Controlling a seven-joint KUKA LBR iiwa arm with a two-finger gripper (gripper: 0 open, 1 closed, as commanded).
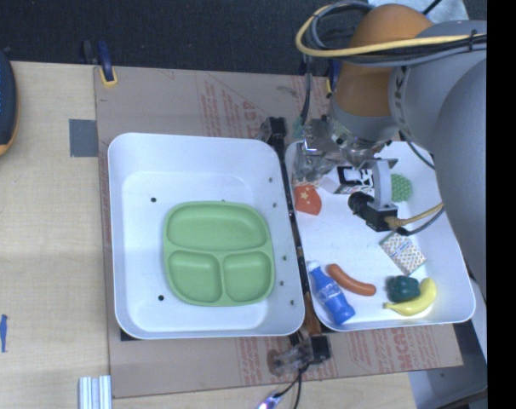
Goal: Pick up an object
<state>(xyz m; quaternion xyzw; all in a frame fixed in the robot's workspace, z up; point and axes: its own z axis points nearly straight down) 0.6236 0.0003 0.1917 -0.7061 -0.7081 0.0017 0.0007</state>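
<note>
My gripper (313, 167) hangs low over the far left corner of the right bin (450, 254), under the orange wrist band. Just in front of it lies a small orange-red object (307, 198), close to the gripper's tip; I cannot tell whether they touch. Further along the bin sit a blue bottle (330, 295), a red-orange sausage (352, 280), a yellow banana (414, 303) with a dark green piece (402, 287) against it, a checkered packet (403, 251) and a pale green object (400, 186).
The left bin (130, 228) holds a green divided plate (218, 252). A black part with a cable (370, 210) hangs from the arm over the right bin's middle. The wall between the bins (290, 228) runs right beside the gripper.
</note>
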